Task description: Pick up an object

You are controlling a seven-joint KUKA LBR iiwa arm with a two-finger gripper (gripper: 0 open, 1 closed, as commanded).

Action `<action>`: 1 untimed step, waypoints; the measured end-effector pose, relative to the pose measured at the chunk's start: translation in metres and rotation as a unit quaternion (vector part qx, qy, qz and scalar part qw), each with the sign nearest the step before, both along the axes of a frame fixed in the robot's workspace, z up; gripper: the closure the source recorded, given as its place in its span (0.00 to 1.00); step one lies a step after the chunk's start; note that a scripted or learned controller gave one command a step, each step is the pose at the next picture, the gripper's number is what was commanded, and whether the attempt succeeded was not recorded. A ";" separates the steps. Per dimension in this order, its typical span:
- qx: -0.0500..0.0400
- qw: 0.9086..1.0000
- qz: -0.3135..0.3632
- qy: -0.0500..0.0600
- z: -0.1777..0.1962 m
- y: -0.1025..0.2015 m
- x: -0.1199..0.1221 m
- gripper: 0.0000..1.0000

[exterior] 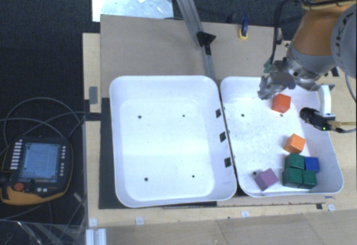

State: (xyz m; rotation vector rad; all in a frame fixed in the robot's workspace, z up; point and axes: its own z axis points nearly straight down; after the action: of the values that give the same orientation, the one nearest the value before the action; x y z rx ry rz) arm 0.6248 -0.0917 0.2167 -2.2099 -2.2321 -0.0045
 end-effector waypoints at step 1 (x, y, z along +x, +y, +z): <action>0.000 1.000 0.000 0.001 -0.005 0.050 -0.006 1.00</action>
State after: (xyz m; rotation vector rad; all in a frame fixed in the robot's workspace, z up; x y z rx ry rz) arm 0.6187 -0.0416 0.2115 -2.2096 -2.2309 -0.0034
